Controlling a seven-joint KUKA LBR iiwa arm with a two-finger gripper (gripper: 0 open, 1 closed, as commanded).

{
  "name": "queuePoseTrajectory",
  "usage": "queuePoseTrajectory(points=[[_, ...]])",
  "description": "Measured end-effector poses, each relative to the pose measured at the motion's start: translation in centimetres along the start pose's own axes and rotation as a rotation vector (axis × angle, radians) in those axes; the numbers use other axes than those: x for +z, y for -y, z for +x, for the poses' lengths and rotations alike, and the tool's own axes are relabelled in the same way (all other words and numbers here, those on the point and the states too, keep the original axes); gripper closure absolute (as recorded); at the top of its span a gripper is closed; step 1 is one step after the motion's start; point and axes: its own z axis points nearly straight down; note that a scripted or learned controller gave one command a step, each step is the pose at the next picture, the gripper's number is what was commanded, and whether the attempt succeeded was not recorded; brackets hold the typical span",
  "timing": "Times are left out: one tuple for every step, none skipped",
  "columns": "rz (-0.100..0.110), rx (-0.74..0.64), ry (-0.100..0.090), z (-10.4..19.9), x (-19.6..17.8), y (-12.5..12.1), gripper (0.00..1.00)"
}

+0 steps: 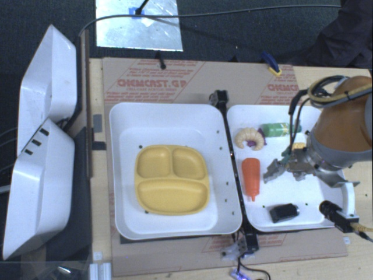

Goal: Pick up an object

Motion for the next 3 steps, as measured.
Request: queuePoseTrajectory(points=[[-0.005,-0.001,0.0,0.0,-0.2,-0.1,0.0],[-0.002,-0.001,0.0,0.3,4.0,0.0,0.0],[0.0,0.0,0.0,0.2,10.2,0.1,0.0]])
